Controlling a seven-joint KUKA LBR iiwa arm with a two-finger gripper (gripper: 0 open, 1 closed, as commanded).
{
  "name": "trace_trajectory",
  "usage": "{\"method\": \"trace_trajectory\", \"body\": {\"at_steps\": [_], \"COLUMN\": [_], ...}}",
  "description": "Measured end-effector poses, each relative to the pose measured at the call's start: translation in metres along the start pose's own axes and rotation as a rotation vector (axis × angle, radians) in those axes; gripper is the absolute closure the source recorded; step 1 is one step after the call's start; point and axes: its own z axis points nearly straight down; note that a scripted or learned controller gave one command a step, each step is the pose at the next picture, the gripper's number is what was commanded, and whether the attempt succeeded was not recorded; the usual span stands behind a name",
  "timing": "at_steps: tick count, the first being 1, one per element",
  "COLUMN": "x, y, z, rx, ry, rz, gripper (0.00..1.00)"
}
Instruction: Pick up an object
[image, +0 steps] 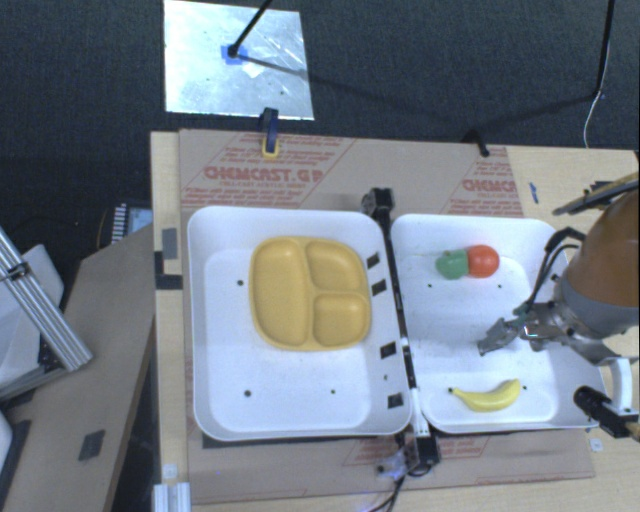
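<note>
Yellow banana (487, 395), yellow tray (308, 292), red-green fruit (467, 262), white bins (215, 330).

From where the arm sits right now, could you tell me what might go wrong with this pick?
The gripper hangs over bare floor of the right bin, apart from the banana and the red and green toy, so closing here would likely catch nothing. The banana lies close to the bin's near wall, which could block a finger.

A robotics lab: two white bins (300, 425) clamped side by side on a bench (330, 160), cables trailing over dark carpet (80, 100), aluminium framing (40, 310) alongside, a robot arm (605, 275) reaching in
</note>
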Motion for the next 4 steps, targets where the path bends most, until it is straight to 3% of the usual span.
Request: {"method": "trace_trajectory", "body": {"at_steps": [1,2,4], "x": [0.000,0.000,-0.011], "y": [0.000,0.002,0.005], "z": [0.050,0.037,-0.071], "rx": [-0.001,-0.005,-0.008], "ry": [0.000,-0.002,-0.003], "rz": [0.001,0.001,-0.004], "gripper": [0.00,1.00,1.00]}}
